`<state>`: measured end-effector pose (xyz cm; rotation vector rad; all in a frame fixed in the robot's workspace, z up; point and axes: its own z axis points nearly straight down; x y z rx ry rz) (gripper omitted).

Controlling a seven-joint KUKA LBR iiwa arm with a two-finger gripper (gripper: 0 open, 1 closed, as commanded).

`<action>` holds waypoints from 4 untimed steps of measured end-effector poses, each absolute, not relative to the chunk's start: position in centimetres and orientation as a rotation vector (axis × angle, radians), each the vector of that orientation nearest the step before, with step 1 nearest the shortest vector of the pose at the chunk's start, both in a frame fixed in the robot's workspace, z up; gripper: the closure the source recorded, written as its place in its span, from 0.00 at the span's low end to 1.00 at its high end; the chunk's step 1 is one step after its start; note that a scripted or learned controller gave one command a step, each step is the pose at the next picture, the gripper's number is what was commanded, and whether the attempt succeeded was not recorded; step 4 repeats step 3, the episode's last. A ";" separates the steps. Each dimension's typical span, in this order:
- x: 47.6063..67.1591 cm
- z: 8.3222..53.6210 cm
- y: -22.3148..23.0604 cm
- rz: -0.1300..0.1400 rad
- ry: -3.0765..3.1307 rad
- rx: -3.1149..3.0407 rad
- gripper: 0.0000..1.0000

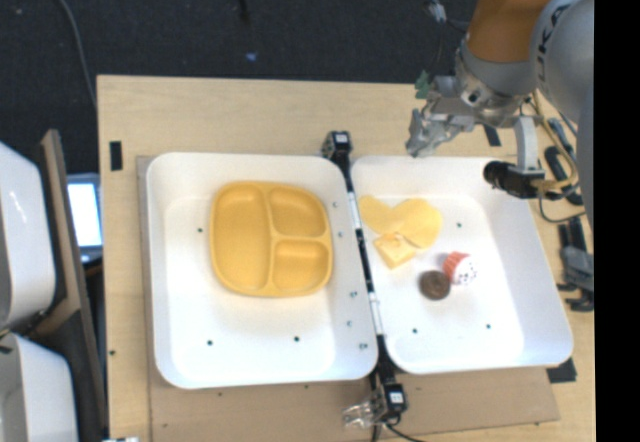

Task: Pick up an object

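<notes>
The end effector hangs in the upper right of the frame, just above the far rim of the right bin. Whether it is parted or closed cannot be told at this angle, and nothing shows in its grip.

The candidates for picking all lie below it in the frame, toward the lower middle of that bin. There are four: one pale yellow flat piece, one small yellow block touching its lower edge, one brown round object, and one red-and-white object just beside the brown one.

The yellow flat piece is nearest, almost straight down-frame, its long axis running left to right. The left bin holds one yellow divided plate.
</notes>
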<state>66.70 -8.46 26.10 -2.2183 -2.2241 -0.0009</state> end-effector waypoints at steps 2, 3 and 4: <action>66.8 24.1 0.9 -0.001 -2.225 -2.218 1.00; 65.9 25.1 6.2 -0.003 -2.226 -2.217 1.00; 65.9 25.1 6.2 -0.003 -2.226 -2.217 1.00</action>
